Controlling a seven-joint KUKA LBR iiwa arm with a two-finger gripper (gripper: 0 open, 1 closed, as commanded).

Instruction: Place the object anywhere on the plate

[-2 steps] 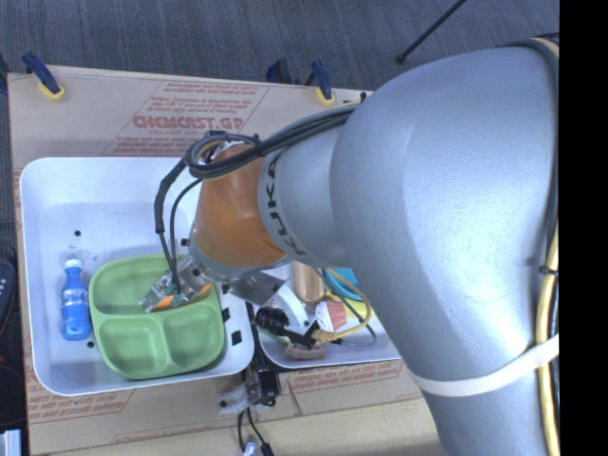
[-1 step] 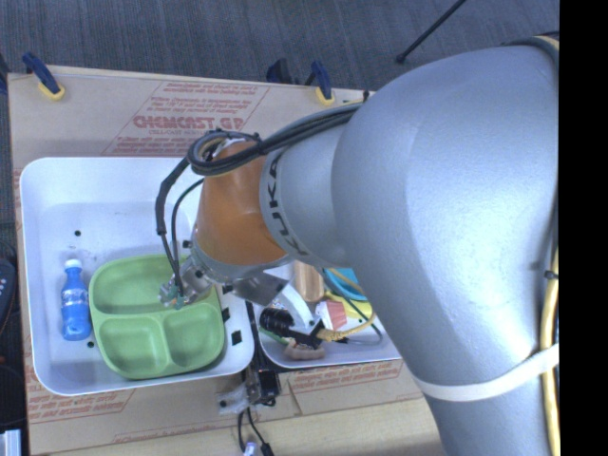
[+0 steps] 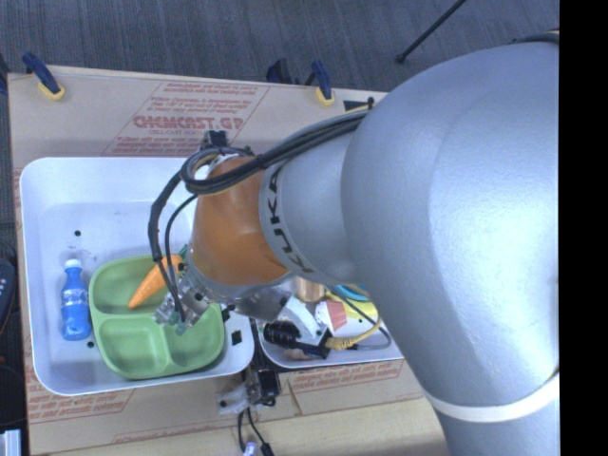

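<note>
A green divided plate (image 3: pixel 152 335) lies in the left white bin (image 3: pixel 57 207), toward its front. An orange carrot-shaped object (image 3: pixel 147 285) rests in the plate's upper compartment, slanting up to the right. My gripper (image 3: pixel 179 313) hangs over the plate's right side, just right of and below the carrot's thick end. The arm's orange band and grey wrist hide most of the gripper from above.
A blue bottle (image 3: pixel 74 299) lies in the left bin, just left of the plate. The right bin (image 3: pixel 323 354) holds several mixed items, mostly under the arm. The big grey arm covers the right half of the bench.
</note>
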